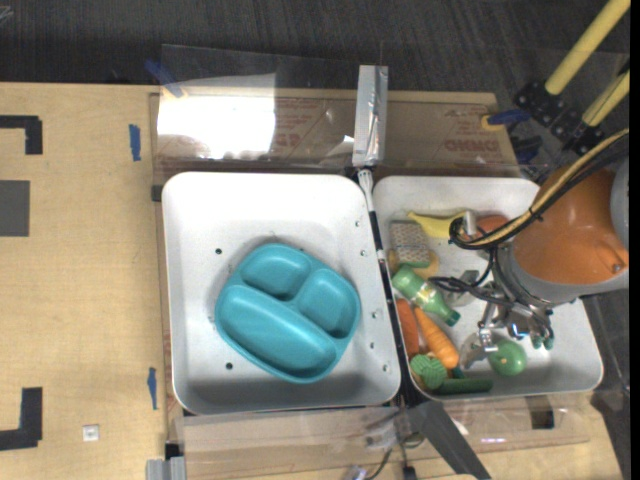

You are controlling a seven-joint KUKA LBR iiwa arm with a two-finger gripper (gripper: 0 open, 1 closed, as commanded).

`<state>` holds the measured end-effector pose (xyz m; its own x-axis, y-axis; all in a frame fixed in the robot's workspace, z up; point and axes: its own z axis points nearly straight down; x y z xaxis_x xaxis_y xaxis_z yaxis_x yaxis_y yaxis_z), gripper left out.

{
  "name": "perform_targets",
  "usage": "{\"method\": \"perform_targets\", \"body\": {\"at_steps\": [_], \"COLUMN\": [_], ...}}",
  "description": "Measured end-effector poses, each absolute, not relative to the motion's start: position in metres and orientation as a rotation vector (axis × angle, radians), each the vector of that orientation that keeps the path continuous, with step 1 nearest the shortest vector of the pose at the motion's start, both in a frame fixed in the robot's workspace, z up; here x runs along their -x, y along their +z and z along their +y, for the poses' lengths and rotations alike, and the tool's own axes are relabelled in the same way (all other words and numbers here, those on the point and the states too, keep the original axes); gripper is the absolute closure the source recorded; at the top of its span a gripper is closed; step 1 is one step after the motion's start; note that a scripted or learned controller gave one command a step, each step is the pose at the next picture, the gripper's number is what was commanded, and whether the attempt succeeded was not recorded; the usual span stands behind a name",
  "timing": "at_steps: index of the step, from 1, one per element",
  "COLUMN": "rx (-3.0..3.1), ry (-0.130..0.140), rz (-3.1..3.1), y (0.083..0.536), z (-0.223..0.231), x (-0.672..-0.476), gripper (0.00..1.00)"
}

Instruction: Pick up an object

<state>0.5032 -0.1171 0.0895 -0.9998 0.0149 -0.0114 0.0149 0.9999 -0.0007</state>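
Observation:
The right bin (575,366) holds several toy foods. My gripper (497,336) hangs low over its front right part, below the orange wrist band (575,238). Just under and in front of it lies a green round fruit (509,360). To its left are an orange carrot (438,338), a green bottle (424,294) and a green knobbly piece (428,370). A grey sponge (410,242) and a yellow banana (436,224) sit toward the back. The arm and cables hide the bin's right middle.
A teal divided plate (288,311) lies in the left bin (200,203). A green stick (464,385) rests against the right bin's front wall. A clear plastic sheet and a metal divider (369,118) stand behind the bins.

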Motion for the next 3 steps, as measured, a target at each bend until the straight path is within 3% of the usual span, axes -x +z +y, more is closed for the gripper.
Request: {"method": "perform_targets", "body": {"at_steps": [1,2,3], "rx": [-0.021,0.548,0.968], "ry": [-0.007,-0.003,-0.002], "rz": [3.114,3.083,2.982], "y": [0.103,0.174,0.148], "z": [-0.117,-0.108,-0.151], "x": [-0.508,-0.496,-0.553], "gripper": [1.00,1.00,1.00]}}
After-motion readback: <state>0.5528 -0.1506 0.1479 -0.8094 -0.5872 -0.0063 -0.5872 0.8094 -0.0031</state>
